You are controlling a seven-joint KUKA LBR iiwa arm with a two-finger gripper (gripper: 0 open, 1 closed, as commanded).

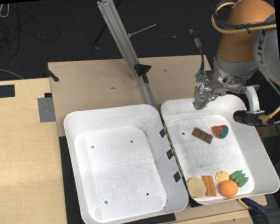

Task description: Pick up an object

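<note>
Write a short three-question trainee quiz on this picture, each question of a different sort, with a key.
1. True or false: the gripper hangs over the far edge of the right bin.
2. Which thing lies right beside the brown bar?
A. the orange ball
B. the red and teal toy
C. the tan disc
3. Fill in: the cluster of small things sits at the ____ end of the right bin, the end closest to the camera.

Key
1. True; it hangs above the bin's far rim, with nothing seen in it.
2. B; the other two lie in the cluster at the near end.
3. near
</note>
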